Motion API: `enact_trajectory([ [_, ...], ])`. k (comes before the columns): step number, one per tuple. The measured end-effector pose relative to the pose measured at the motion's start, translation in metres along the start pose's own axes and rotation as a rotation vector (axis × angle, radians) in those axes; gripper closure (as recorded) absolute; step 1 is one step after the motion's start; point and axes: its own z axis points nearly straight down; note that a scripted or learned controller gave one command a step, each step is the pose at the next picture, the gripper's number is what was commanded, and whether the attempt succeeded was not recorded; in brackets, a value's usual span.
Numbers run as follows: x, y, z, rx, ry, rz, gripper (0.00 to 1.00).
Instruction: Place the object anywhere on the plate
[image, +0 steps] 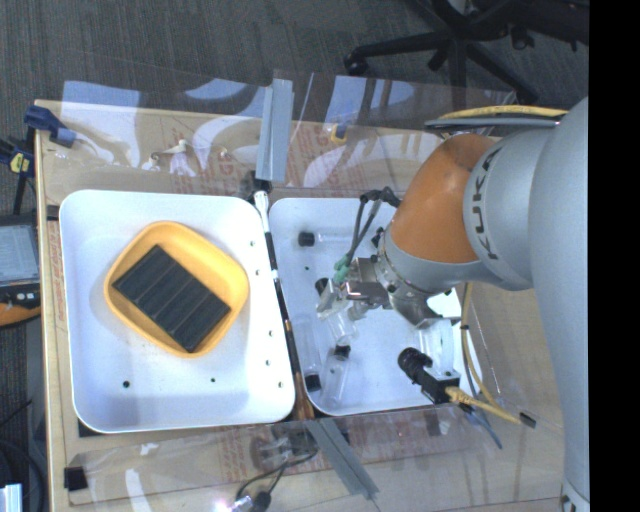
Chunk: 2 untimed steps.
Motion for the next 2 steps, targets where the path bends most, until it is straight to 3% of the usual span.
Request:
enact_trajectory([
  [1, 0.040, 0.072, -0.011, 0.000, 0.000, -0.029, 1.00],
  [2, 0.108, 0.072, 0.014, 0.003, 0.000, -0.177, 1.00],
])
